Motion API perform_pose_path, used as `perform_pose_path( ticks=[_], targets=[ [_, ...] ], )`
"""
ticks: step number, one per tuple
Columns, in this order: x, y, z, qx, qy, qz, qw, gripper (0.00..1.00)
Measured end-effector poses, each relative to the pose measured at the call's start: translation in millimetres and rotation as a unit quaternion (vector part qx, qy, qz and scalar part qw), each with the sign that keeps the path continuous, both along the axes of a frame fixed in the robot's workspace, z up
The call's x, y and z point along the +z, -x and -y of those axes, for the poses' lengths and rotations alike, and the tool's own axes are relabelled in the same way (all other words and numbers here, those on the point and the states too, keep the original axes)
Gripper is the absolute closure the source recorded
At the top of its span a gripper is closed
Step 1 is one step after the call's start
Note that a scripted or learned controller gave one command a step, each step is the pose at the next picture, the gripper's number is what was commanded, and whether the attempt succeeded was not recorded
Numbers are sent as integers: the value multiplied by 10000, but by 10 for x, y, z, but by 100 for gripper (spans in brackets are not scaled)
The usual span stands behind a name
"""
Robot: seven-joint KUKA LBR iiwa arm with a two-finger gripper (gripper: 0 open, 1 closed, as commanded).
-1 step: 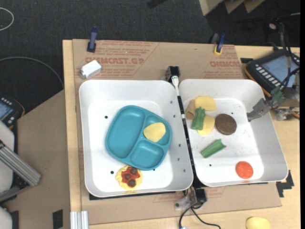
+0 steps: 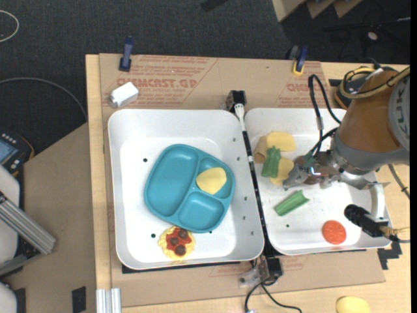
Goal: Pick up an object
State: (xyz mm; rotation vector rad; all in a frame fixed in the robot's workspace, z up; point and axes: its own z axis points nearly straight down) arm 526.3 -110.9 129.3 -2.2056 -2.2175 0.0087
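1. The pincer [image 2: 301, 175] hangs low in the right bin [image 2: 365, 243], just beside a yellow piece [image 2: 285, 169]; whether it is wide or narrow, I cannot tell.
2. A green stick [image 2: 290, 203] lies just below it.
3. An orange-red disc [image 2: 334, 231] sits near the bin's front.
4. The left bin [image 2: 124, 175] bears a blue divided plate [image 2: 171, 188].

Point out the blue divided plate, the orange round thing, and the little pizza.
blue divided plate [image 2: 171, 181]: camera view, bare left compartment.
orange round thing [image 2: 334, 232]: camera view, its middle.
little pizza [image 2: 176, 242]: camera view, its topped centre.
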Motion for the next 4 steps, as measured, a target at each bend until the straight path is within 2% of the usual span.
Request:
perform_pose_path(
  ticks=[1, 2, 3, 4],
  targets=[
    [-454, -515, -112, -11, 39, 85, 10000, 0],
    [-280, -539, -85, -31, 59, 153, 9999, 100],
    [-297, -528, -83, -35, 60, 138, 9999, 0],
    [-194, -531, -83, -36, 64, 146, 9999, 100]
  ],
)
